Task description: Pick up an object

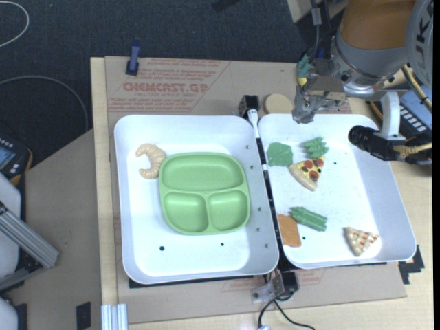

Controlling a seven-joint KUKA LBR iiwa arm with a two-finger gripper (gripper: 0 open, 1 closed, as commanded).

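pizza slice (307, 172) lies in right bin (385, 205); board (172, 81) reads "chemcast"; gripper (305, 113) grip unclear

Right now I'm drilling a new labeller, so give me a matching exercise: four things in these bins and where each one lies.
Things:
1. croissant
2. green divided plate
3. pizza slice with red toppings
4. plain pizza slice

Places:
A. middle of the left bin
B. near right corner of the right bin
C. left bin, beside the plate's far left corner
D. upper middle of the right bin

Pairs: 1-C, 2-A, 3-D, 4-B
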